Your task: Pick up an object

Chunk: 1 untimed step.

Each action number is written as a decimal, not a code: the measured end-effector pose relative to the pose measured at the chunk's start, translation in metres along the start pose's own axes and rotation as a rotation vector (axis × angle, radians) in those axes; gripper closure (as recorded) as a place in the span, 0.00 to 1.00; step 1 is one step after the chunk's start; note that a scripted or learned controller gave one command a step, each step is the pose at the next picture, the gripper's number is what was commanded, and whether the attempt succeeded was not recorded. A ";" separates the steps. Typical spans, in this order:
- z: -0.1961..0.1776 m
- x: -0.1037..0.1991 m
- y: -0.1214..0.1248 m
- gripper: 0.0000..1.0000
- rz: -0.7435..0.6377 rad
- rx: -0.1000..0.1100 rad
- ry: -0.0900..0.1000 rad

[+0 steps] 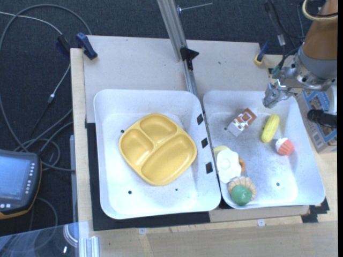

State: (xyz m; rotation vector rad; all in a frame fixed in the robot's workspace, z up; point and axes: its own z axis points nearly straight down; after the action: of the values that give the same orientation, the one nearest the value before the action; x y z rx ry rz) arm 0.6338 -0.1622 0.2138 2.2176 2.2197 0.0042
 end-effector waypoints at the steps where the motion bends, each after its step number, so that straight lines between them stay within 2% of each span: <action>1: -0.007 0.045 -0.015 1.00 -0.004 0.007 0.004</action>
State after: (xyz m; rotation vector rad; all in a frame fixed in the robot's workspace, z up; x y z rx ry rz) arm 0.6189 -0.1176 0.2208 2.2184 2.2294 0.0009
